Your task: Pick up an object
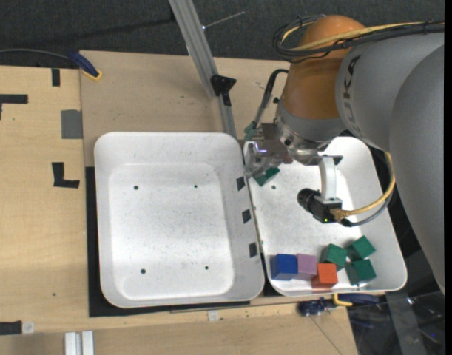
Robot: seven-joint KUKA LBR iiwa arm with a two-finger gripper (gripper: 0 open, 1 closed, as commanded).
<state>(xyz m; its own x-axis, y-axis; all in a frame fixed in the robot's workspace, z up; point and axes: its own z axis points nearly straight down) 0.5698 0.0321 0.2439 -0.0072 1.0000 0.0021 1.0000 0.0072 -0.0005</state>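
Note:
My gripper (260, 160) hangs over the far left corner of the right bin (381, 198), close to the wall between the two bins. A small green block (268, 174) lies right at the gripper's tip, tilted and partly covered by it. I cannot tell whether it is touching the bin floor. Along the right bin's near edge sit a blue block (285, 265), a lilac block (306, 264), an orange block (326, 274) and three green blocks (356, 259).
The left bin (166, 220) stands next to the right one. A slanted metal bar (200, 50) runs down to the bins' far edge. A black cable fitting (314, 202) hangs from the wrist over the right bin's middle. The grey arm covers the right side.

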